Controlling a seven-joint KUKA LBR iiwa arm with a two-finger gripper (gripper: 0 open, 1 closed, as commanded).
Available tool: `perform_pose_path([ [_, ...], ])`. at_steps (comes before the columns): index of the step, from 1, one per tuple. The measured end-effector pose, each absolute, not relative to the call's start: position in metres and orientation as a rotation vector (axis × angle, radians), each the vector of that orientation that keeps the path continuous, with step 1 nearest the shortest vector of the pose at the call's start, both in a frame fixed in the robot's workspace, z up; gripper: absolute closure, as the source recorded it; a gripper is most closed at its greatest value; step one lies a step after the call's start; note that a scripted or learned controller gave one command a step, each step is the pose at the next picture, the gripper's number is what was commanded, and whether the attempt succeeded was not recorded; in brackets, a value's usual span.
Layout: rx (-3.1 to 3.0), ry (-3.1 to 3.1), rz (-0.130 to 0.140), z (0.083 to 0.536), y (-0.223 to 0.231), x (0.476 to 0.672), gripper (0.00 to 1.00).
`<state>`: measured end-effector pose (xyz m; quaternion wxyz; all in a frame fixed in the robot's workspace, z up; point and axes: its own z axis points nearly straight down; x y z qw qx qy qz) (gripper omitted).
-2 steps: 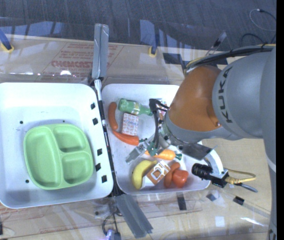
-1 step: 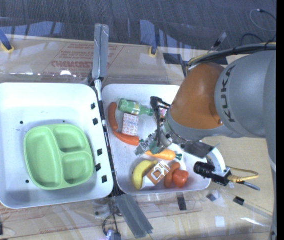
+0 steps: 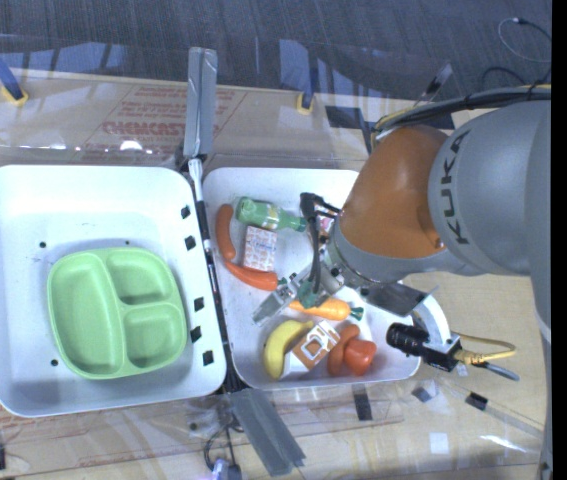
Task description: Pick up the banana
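The yellow banana (image 3: 278,347) lies curved at the front of the right bin (image 3: 263,182), beside a small brown-and-white box (image 3: 315,347). My gripper (image 3: 294,291) hangs low over the middle of that bin, just above and behind the banana, close to an orange carrot (image 3: 329,309). Nothing can be seen held in it. The grey arm with its orange band covers the bin's right part.
The right bin also holds a green bottle (image 3: 266,213), a long red-orange pepper (image 3: 237,262), a pink-and-white packet (image 3: 259,248) and red fruit (image 3: 354,353) by the box. In the left bin (image 3: 23,208) sits a green divided plate (image 3: 115,311).
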<state>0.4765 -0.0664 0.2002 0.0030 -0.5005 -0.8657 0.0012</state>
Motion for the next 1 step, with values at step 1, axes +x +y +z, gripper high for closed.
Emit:
perform_pose_path([
  [1,-1.359,-2.829,0.0,0.0908,-0.1075,0.4761,0.0],
])
